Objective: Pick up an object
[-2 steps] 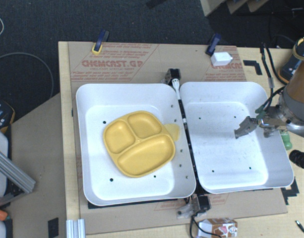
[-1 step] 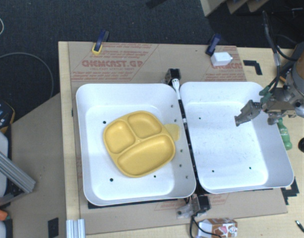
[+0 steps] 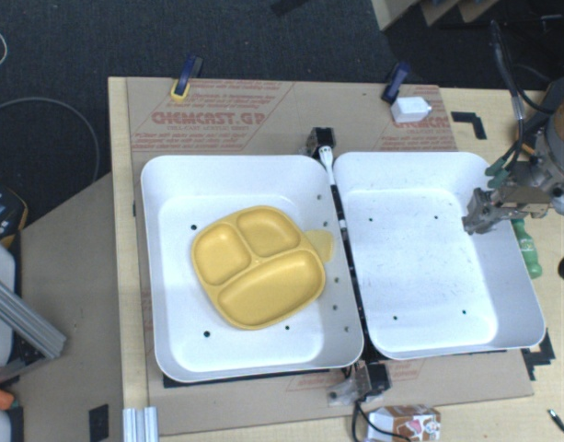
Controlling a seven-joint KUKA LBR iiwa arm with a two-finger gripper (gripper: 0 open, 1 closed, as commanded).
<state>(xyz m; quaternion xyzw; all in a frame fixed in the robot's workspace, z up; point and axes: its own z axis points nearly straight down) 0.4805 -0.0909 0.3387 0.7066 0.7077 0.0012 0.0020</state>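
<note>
Yellow plate [image 3: 258, 267] in left bin [image 3: 162, 247]; fingers [image 3: 477, 217] over right bin [image 3: 420, 320] — blurred (state unclear).

Yellow plate [image 3: 258, 267]; white bins [image 3: 162, 247]; brown board, red lettering [image 3: 208, 116]

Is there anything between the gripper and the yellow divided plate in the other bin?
Only the raised rims where the two white bins meet. The gripper sits at the right bin's right edge; the yellow three-compartment plastic plate lies in the left bin.
</note>
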